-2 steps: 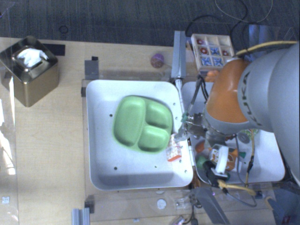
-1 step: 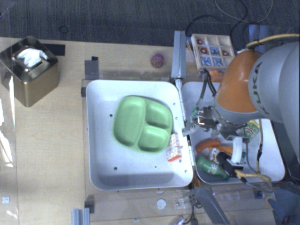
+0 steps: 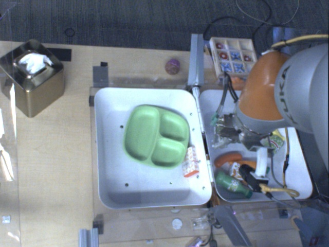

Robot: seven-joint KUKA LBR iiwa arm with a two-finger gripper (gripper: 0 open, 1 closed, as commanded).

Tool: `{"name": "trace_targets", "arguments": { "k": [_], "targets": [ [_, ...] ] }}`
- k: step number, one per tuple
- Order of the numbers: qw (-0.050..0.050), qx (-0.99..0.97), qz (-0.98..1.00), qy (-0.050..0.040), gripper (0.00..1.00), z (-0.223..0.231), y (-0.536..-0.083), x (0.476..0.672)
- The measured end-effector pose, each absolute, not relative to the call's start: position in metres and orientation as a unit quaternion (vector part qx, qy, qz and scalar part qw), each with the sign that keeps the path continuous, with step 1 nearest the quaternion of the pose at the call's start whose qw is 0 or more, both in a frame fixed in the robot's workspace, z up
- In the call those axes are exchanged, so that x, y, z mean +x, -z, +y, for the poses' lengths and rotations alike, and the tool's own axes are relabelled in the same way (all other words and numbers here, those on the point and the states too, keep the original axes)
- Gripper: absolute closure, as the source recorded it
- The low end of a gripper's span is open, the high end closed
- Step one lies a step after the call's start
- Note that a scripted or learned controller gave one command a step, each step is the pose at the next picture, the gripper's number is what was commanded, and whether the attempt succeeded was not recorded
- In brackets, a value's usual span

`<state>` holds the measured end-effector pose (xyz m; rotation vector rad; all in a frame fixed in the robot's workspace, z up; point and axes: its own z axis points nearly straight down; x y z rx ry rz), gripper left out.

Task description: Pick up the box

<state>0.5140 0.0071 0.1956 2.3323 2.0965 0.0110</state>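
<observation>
On the far left of the surface (image 3: 56,153) sits a brown tissue holder (image 3: 33,78). It is no part of the job. Next comes the left bin (image 3: 110,184), which holds a green tray (image 3: 156,135) with three dips. Just right of the tray, against the bin's right wall, lies the box (image 3: 191,162). It is small, white and orange, likely light card that could crush. A soft pinch across its thin sides looks best. The right bin (image 3: 303,181) holds a green bottle (image 3: 232,183) and an orange thing (image 3: 227,159). The end effector (image 3: 229,130) hangs over that bin, and one cannot tell if it is clenched or released.
</observation>
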Motion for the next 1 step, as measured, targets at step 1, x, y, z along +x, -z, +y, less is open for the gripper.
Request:
{"name": "trace_targets", "arguments": {
  "k": [1],
  "targets": [
    [0.001, 0.895, 0.445, -0.0022, 1.0, 0.0105, -0.2325, 0.5076]
  ]
}}
